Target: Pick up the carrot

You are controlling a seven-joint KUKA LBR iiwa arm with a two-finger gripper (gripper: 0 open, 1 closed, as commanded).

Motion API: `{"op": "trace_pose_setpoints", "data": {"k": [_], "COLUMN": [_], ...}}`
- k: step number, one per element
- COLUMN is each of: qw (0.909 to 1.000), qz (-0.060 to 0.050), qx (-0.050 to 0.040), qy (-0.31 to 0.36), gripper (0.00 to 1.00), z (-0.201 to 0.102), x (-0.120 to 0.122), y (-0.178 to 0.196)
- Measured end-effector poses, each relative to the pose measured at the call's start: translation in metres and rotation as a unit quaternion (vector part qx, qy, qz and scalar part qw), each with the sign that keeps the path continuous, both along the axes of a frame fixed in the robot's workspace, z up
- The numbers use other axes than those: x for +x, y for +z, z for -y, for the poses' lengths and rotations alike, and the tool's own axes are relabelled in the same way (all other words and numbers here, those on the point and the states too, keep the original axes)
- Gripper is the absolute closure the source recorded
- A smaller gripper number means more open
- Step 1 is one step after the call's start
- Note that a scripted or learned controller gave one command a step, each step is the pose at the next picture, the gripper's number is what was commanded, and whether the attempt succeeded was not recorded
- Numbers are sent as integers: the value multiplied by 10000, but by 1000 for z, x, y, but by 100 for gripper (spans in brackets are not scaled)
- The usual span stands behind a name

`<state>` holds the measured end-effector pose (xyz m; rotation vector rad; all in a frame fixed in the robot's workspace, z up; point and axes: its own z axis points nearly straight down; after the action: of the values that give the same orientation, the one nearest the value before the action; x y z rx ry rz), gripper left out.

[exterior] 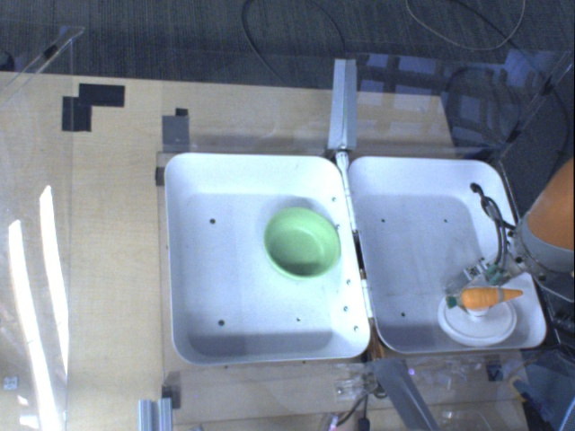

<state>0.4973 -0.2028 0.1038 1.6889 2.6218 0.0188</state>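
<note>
Carrot [485,298] first: small, orange, with a green stub at its left end, lying across a white plate [476,324] in the near right corner of the right bin [413,205]. Its tapered tip points right, out over the plate's rim. Just beyond it sits the gripper [492,270], low against the bin's right side, right beside the carrot — whether it's open or closed, I cannot tell from here. Over in the left bin [216,259], a green bowl [302,241] sits upright, right of centre, near the wall between the bins. Farther back, black cables [296,16] loop across the dark floor.
</note>
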Motion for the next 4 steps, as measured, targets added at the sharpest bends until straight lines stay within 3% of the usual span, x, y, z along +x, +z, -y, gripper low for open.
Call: {"op": "trace_pose_setpoints", "data": {"k": [1, 2, 3, 4], "qw": [9960, 9787, 9766, 9768], "qz": [-47, -60, -92, -44], "qx": [-38, -36, -16, -34], "qy": [891, 2052, 2148, 2143], "gripper": [0, 0, 0, 100], "z": [-38, 1, 0, -1], "x": [-5, 21, -7, -4], "y": [-13, -14, -4, 8]}}
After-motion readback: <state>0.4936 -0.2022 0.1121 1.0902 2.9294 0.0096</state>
